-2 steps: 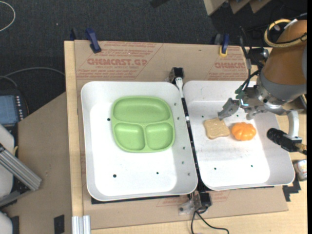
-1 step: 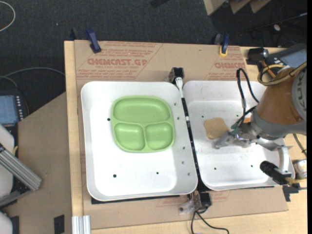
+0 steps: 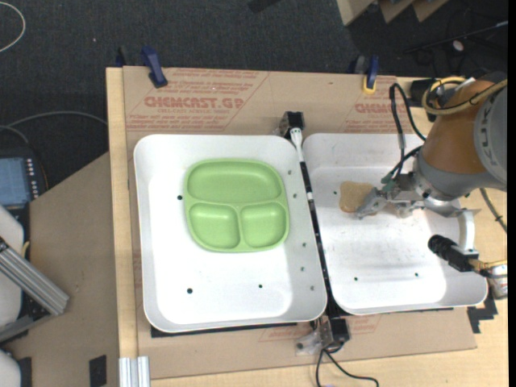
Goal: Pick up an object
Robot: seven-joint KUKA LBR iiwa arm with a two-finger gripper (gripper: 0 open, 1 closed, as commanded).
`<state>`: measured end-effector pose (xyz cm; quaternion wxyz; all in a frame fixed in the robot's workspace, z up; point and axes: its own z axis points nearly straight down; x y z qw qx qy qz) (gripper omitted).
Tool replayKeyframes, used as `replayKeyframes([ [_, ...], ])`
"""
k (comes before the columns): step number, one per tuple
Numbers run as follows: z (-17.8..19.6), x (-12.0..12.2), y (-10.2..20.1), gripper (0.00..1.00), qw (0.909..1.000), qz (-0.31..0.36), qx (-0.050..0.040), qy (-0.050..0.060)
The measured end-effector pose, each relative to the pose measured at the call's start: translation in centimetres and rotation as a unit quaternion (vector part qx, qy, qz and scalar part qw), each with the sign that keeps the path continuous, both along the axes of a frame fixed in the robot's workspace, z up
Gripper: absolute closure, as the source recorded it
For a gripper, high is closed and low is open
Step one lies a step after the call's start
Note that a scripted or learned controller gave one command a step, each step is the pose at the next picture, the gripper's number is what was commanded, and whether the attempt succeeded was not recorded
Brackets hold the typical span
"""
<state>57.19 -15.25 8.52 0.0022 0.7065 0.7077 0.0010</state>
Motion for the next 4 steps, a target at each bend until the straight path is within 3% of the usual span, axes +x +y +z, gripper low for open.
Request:
replayKeyframes([
  [1, -0.3, 4.8, -3.9, 0.0, 0.9999, -0.002, 0.0029, 0.011],
  [2, 0.4, 9.4, 1.2, 0.0, 1.0, 0.0, 0.0033, 0.008],
  [3, 0.9, 9.3, -5.0, 0.0, 1.0, -0.002, 0.0007, 0.003],
  [4, 14.5, 6.9, -7.4, 0.0, 1.0, -0.002, -0.0022, -0.004],
])
